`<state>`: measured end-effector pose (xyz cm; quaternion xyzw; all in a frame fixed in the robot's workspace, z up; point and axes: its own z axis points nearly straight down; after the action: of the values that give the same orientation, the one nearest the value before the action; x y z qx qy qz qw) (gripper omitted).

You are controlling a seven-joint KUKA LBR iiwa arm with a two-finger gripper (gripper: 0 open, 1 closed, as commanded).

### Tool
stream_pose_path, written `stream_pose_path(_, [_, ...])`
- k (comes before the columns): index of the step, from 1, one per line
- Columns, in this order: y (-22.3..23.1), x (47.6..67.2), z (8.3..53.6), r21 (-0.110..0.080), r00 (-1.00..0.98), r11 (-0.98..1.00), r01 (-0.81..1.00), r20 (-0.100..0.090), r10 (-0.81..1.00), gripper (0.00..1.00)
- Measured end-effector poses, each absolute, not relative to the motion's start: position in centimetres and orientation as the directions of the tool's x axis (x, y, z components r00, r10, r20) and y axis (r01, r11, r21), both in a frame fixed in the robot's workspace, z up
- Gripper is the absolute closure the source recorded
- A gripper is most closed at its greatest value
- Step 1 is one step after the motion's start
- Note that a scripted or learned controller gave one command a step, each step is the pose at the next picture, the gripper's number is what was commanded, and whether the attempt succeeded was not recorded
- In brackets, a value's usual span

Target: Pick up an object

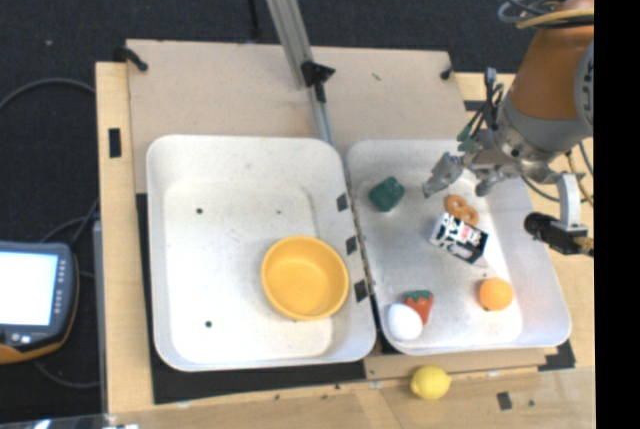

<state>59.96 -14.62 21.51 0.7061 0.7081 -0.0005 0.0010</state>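
My gripper (462, 181) hangs over the back of the right bin (540, 317), open, with nothing between its fingers. Just below it lie a small brown ring-shaped piece (461, 209) and a black-and-white box (460, 238). A green block (386, 193) sits to the left of the gripper. Toward the bin's front are an orange ball (494, 293), a red and green piece (423, 304) and a white egg (404, 322) touching it.
The left bin (200, 177) holds a yellow bowl (305, 277). A lemon (430, 382) lies on the bench in front of the right bin. A slanted metal post (290, 17) rises from between the bins at the back.
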Motion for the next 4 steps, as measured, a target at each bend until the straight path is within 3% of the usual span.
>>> stream_pose_path(2, [-15.3,59.7,9.9,-0.004,0.002,-0.002,1.000,-0.003,1.000,0.00])
stream_pose_path(3, [-15.4,59.9,11.4,0.004,0.006,-0.006,1.000,-0.001,1.000,1.00])
stream_pose_path(4, [-15.5,60.1,17.9,0.008,-0.001,0.001,1.000,-0.001,1.000,1.00])
